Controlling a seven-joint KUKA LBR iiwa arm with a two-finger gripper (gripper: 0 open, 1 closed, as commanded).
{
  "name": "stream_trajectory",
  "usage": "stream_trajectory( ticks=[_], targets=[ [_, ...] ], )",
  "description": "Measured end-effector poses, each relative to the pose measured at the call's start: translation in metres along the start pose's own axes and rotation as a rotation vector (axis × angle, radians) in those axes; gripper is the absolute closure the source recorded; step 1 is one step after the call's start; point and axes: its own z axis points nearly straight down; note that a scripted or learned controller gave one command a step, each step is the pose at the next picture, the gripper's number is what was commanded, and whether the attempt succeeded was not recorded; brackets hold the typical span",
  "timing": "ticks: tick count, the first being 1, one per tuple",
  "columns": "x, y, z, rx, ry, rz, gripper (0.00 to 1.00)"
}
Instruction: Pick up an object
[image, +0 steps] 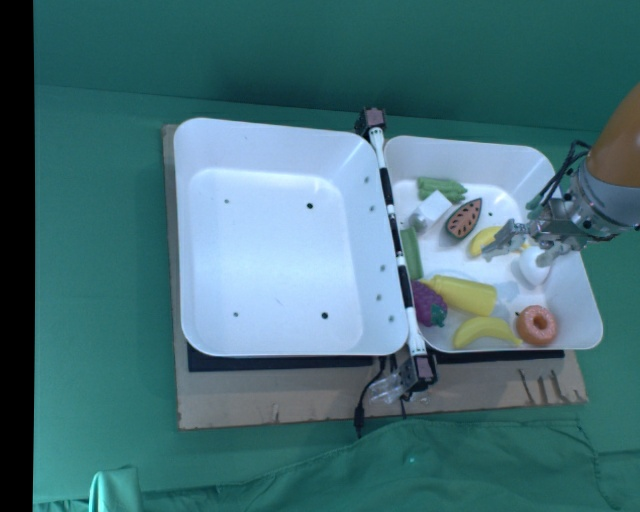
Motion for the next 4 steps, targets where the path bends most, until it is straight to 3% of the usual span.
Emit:
stream_trajectory(
  ticks=[1, 2, 3, 4],
  targets=[
    [0.023, 0.089, -0.034, -0.017, -0.004, -0.009, 0.00],
    [0.000, 0.040, -0.018, -0.003, -0.002, 0.001, 0.00],
    [0.001, 0.043, -0.019, -0.006, -0.002, -0.002, 0.00],
    [0.000, 0.043, -0.031, -0.012, -0.006, 0.002, 1.00]
  ],
)
